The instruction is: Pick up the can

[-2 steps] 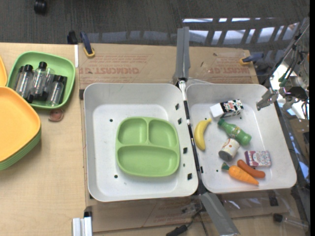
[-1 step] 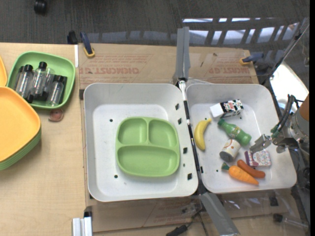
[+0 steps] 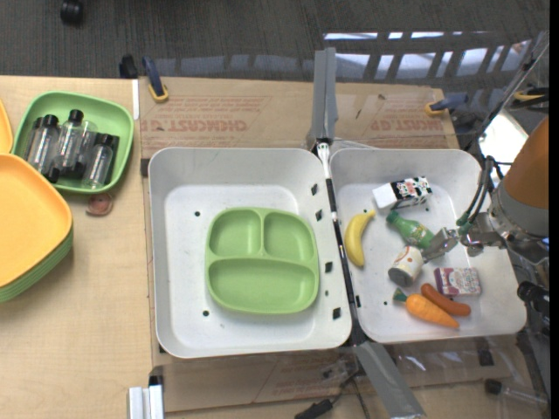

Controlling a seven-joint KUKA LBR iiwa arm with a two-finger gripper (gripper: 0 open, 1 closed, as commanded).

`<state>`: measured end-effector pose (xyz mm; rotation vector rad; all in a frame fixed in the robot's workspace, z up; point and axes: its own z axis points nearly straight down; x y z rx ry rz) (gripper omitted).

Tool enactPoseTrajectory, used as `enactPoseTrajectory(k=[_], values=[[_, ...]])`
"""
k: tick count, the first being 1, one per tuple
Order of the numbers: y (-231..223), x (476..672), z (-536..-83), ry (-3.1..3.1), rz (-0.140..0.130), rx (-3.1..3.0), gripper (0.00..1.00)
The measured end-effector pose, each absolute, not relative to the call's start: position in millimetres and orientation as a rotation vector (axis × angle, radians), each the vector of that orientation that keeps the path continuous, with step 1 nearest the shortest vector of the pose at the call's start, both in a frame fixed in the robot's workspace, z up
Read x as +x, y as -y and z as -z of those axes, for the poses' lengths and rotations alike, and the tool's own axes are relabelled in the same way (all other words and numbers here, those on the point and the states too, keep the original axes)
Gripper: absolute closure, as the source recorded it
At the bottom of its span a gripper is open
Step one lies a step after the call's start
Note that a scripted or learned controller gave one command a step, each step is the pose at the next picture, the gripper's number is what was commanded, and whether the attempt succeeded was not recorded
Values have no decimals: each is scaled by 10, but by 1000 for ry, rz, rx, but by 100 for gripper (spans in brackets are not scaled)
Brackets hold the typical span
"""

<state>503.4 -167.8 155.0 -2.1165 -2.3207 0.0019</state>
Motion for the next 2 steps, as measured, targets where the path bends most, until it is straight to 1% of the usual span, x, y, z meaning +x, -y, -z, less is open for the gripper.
enactPoseTrajectory(k=[1,2], values=[[1117,5163,-948,2589,-2,-1775,0],[1071,4971,-903,2384,-3,-2041,0]])
